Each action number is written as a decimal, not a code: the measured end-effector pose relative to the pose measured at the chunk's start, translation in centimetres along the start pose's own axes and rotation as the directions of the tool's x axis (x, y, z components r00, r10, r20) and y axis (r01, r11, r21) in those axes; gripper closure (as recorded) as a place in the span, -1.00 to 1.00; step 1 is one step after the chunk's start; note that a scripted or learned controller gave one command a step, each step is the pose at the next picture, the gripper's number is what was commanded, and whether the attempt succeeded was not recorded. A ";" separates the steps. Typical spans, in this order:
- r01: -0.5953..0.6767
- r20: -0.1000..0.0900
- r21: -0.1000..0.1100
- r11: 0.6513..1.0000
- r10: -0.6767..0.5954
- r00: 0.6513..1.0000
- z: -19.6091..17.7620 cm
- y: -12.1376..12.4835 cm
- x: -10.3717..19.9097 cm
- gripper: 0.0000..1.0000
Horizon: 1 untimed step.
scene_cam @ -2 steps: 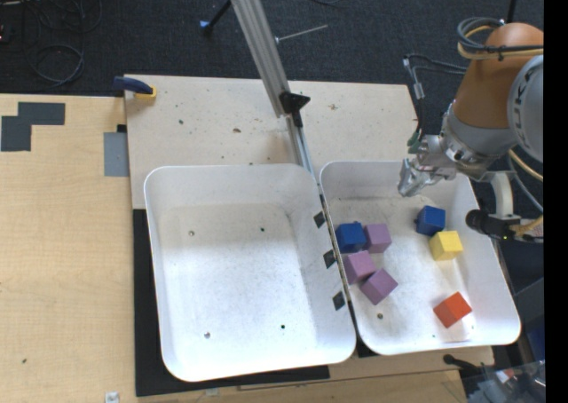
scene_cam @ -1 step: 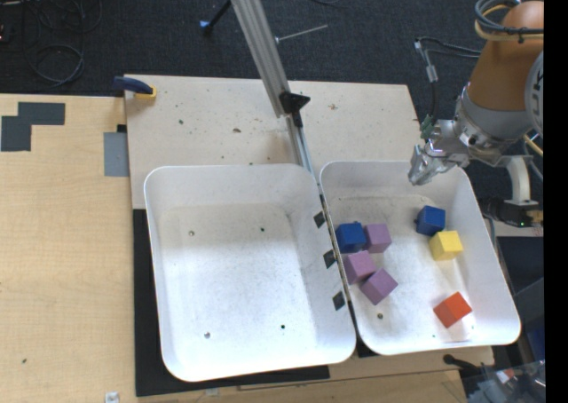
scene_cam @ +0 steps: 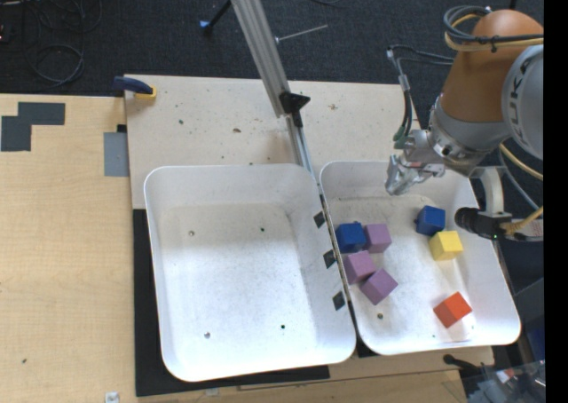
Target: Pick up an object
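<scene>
Bench as I read it from my station: two shallow white bins side by side; left bin (scene_cam: 177,188) beside right bin (scene_cam: 497,321), which holds every block.

Right bin contents: blue block (scene_cam: 351,235) near the dividing wall, touching a purple block (scene_cam: 379,236) on its right; second purple block (scene_cam: 359,264) just below those; third purple block (scene_cam: 379,286) touching the second, lower right; second blue block (scene_cam: 430,219) toward the right wall; yellow block (scene_cam: 446,244) just below it; orange-red block (scene_cam: 453,310) near the front right corner, well apart from the rest.

Arm: gripper (scene_cam: 404,175) hangs over the back of the right bin, above bare floor, apart from all blocks; I see nothing between its fingers; whether they stand open or closed I cannot tell.
</scene>
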State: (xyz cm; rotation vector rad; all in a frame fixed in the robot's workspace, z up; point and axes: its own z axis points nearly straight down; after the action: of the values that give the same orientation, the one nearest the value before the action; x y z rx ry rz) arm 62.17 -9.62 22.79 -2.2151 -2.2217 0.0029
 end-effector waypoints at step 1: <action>0.001 -0.001 0.000 1.000 -0.001 1.000 -0.3 -1.2 6.0 1.00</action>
State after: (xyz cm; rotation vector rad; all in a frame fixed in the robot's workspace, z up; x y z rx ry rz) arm 60.94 -3.64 23.14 -2.2128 -2.2227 0.0012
